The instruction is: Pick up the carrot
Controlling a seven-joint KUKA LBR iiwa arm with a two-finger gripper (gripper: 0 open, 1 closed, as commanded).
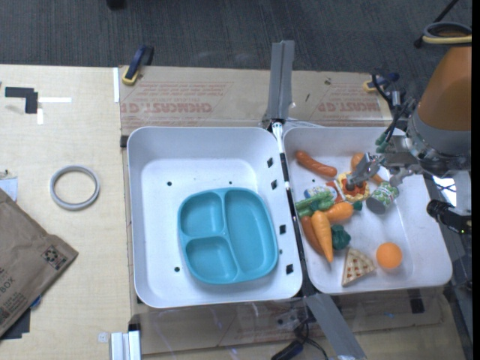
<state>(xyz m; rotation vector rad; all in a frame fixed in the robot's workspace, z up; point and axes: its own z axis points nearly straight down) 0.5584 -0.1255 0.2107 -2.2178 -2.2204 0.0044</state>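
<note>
The carrot (322, 235) lies in the right bin (420, 276), left of middle. It is orange, with its point toward the front and its green leaves (315, 201) toward the back. My gripper (380, 173) hangs over the bin's back right part, up and to the right of the carrot and apart from it. It is open, with one finger (364, 170) over a red and yellow toy (354, 187) and the other (397, 175) near a small green and grey can (382, 198). Nothing is held.
Close around the carrot are a second orange piece (340, 212), a dark green toy (341, 238), a pizza slice (358, 267), an orange ball (388, 256) and a sausage (316, 163). The left bin (150, 201) holds a blue divided plate (227, 235).
</note>
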